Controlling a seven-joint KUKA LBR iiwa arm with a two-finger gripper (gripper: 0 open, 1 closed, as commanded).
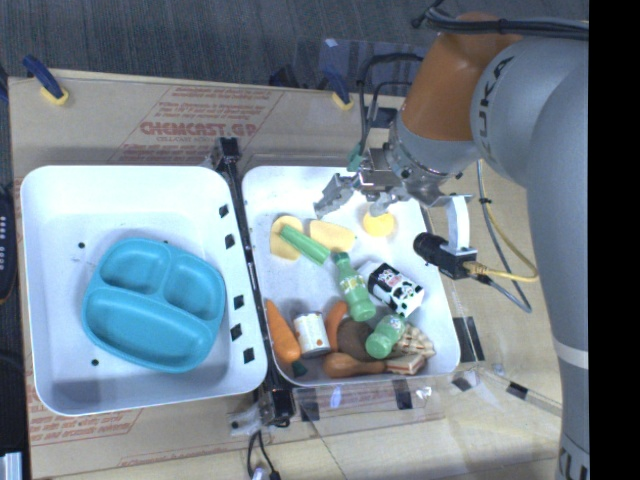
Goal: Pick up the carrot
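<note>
The carrot (pixel 282 333) is orange and tapered. It lies along the left wall of the right bin (pixel 262 183), near the front, beside a small white can (pixel 312 333). My gripper (pixel 352 198) hangs over the back of that bin, well behind the carrot. Its fingers (pixel 330 197) are spread open with nothing between them. Below it lie yellow pieces (pixel 332 234) and a green stick (pixel 303 244).
The right bin also holds a green bottle (pixel 352 288), a black and white cow toy (pixel 392 286), a green ball-shaped piece (pixel 383 340), brown food pieces (pixel 352 364) and a sandwich toy (pixel 415 348). The left bin (pixel 60 193) holds a blue divided plate (pixel 152 302).
</note>
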